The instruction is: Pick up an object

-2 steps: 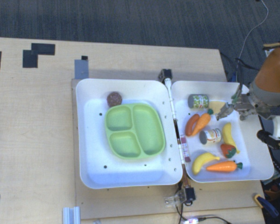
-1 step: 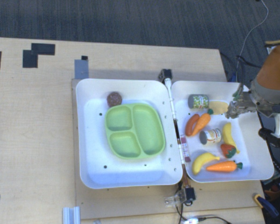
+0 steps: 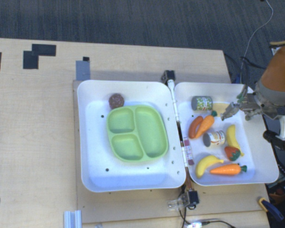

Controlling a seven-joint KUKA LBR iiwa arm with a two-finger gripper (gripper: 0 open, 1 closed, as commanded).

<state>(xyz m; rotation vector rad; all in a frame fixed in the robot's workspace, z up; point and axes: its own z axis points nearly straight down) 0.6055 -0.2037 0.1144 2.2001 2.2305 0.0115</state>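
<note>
Metal fingers of the end effector (image 3: 232,109) reach in from the right over the upper part of the right bin (image 3: 263,148), hanging from the grey arm with its orange band (image 3: 279,75). The fingertips point left and down toward a gap between the toys, and whether they stand apart or closed I cannot tell; nothing shows between them.

Just left of the tips lies a small green can (image 3: 202,103) on its side near the bin's upper wall. Below the tips, a yellow banana (image 3: 232,137) runs up and down, and at its lower end sits a red strawberry (image 3: 232,153). Left of that banana lies a small jar with a grey lid (image 3: 213,138). Further left, two orange pieces lean together: a carrot (image 3: 205,124) tilted over a darker orange-red vegetable (image 3: 195,128), touching it. Near the bin's lower wall a second banana (image 3: 207,164) lies beside a second carrot with a green top (image 3: 227,170).

A strip of clamps and a rod (image 3: 177,122) divides the right bin from the left bin (image 3: 92,141). In the left bin rests a light green divided plate (image 3: 137,133) with three compartments, and just beyond its upper left edge sits a small brown round object (image 3: 116,100). Both bins stand on the pale wooden worktop (image 3: 33,141), with dark carpet (image 3: 133,13) beyond it.
</note>
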